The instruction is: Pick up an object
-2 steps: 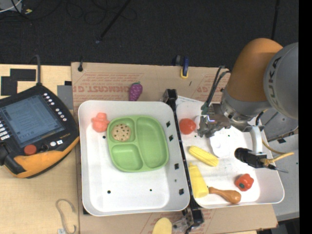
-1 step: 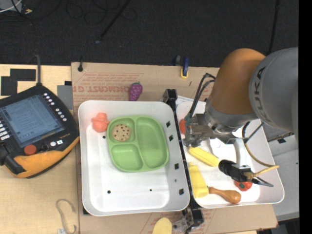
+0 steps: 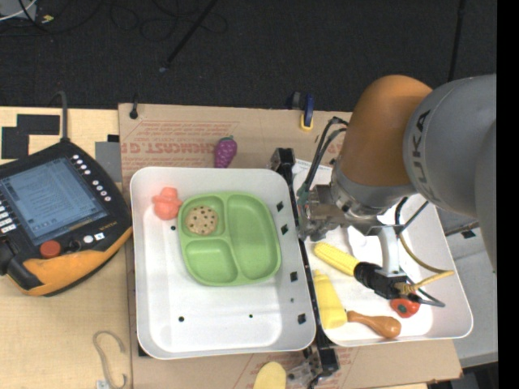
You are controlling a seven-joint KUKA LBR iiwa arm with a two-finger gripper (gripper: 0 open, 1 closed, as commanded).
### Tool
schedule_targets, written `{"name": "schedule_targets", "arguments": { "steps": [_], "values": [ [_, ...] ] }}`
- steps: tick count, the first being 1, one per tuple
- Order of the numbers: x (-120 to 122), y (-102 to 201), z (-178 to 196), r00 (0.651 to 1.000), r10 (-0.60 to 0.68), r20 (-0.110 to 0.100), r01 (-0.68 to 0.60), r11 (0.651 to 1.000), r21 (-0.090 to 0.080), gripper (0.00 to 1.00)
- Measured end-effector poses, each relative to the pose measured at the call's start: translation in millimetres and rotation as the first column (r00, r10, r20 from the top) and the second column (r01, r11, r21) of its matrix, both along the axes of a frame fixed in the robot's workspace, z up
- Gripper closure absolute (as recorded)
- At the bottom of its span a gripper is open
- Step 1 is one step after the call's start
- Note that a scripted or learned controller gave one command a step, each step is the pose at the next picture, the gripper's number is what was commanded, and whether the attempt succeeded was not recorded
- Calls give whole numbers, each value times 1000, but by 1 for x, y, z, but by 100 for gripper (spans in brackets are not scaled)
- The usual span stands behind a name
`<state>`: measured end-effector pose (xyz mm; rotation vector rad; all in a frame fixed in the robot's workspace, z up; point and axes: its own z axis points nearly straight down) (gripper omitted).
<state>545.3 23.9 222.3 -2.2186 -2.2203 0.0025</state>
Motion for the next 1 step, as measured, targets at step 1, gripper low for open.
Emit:
{"name": "schedule_targets", "arguments": {
  "steps": [1],
  "values": [
    [-6, -11, 13, 1000, -1, 1, 1, 1000, -1, 100]
  ]
}}
